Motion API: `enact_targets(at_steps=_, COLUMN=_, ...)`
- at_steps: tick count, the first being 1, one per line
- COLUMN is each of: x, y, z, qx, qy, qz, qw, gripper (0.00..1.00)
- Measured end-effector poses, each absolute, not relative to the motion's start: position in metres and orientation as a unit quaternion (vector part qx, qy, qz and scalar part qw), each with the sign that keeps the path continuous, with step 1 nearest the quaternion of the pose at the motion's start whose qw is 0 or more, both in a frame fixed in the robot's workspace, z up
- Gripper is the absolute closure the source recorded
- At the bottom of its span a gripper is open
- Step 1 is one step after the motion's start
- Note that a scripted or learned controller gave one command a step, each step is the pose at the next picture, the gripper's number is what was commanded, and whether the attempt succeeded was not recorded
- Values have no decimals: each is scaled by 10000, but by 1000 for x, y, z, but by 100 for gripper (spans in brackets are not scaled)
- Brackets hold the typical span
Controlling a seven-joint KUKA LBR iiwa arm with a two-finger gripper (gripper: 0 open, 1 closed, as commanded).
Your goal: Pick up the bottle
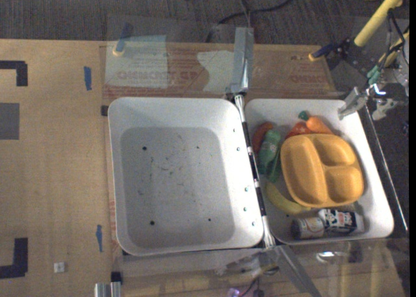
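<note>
a yellow-orange tray (322,175), a green bottle (269,152) and a black-and-white patterned can (325,223) in a white bin (383,218).

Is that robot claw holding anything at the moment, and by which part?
Nothing is held. The gripper hangs over the right bin's far rim, apart from the lying bottle with the black-and-white label.

Bottle (325,223) in right bin (383,214), before tray (322,169).

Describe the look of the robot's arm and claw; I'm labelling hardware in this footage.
At the top right, a yellow rod-like part slants down to a dark fitting. Below it sits the claw, pale metallic grey with angular silver pieces, teal-green cabling near it. Finer markings are too small to read.
</note>
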State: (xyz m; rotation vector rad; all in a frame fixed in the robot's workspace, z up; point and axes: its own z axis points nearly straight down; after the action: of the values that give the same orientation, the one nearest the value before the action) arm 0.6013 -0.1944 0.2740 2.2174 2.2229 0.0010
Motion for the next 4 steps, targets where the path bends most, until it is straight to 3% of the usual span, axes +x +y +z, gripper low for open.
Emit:
enact_targets(at_steps=1, x=550, y=-182, z=301, qx=6205, qy=7842, qz=2, qw=4, gripper=0)
enact_targets(at_steps=2, x=575, y=-182, z=259, qx=6393, qy=7689, qz=0, qw=3, gripper=0)
enact_targets(at_steps=3, x=523, y=-173, z=150, qx=6745, qy=7382, qz=2, qw=0, gripper=0)
enact_targets(at_steps=4, x=523, y=-177, z=161, qx=6772, qy=7358, qz=12, qw=22, gripper=100)
